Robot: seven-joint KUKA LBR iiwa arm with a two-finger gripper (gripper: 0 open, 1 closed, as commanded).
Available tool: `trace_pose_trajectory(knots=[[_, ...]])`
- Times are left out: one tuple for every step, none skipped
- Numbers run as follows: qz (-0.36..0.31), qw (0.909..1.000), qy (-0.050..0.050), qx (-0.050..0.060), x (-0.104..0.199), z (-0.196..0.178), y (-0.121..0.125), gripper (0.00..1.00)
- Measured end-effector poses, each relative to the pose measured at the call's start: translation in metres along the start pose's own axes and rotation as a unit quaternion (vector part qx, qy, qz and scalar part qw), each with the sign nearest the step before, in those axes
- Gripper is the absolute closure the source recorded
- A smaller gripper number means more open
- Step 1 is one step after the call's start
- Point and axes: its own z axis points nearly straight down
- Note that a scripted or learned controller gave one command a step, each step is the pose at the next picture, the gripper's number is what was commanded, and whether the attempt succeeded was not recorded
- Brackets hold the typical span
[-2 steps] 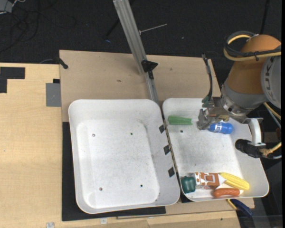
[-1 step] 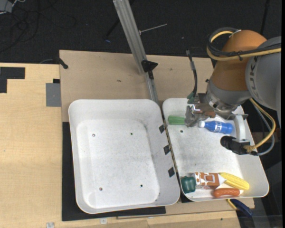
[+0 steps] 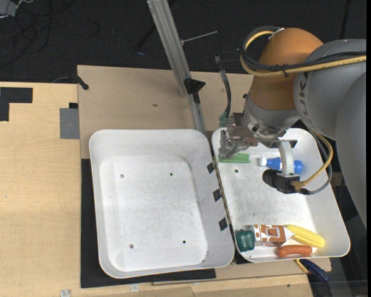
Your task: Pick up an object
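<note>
My gripper (image 3: 230, 145) hangs low over the far left corner of the right bin (image 3: 334, 224), just above a flat green piece (image 3: 237, 158) that lies on the bin floor. The arm's wrist covers the gripper's upper part. A blue and white object (image 3: 281, 164) lies to the right of the green piece. Along the bin's near edge sit a small green cup (image 3: 245, 239), an orange and white box (image 3: 269, 234), a yellow corn cob (image 3: 305, 235) and a red sausage (image 3: 294, 250).
The left bin (image 3: 99, 166) stands beside the right one, joined by black clips (image 3: 217, 195). A slanted metal rail (image 3: 173, 48) rises behind the bins. A black cable loop (image 3: 283, 182) hangs from the arm over the right bin.
</note>
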Motion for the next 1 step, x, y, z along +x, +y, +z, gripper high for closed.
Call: trace_pose_trajectory(knots=[[0.0, 1.0, 0.0, 0.001, 0.047, 0.0087, 0.0057, 1.0]])
